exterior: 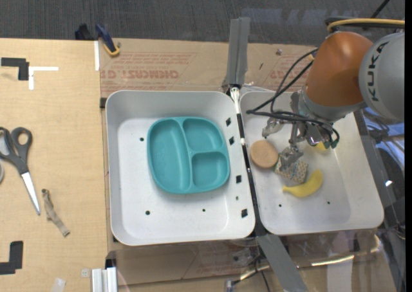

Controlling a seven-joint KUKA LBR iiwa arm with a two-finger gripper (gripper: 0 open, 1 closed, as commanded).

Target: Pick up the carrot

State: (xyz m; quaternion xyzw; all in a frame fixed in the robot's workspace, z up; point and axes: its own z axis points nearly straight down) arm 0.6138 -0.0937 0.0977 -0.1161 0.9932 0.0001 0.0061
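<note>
Fingers' spread cannot be told; two-finger metal gripper [293, 154] hangs low in the right shallow white bin [347, 210], over a speckled grey lump [293, 170], between round tan disc [263, 154] and yellow banana [305, 185]. Carrot not identifiable. Teal divided plastic plate [189, 154] lies in left white bin [129, 207].

Arm [360, 72] cut off at right edge, scissors [18, 159] clipped at left edge, small yellow item [322, 146] partly hidden behind gripper [293, 155], identity unclear
</note>
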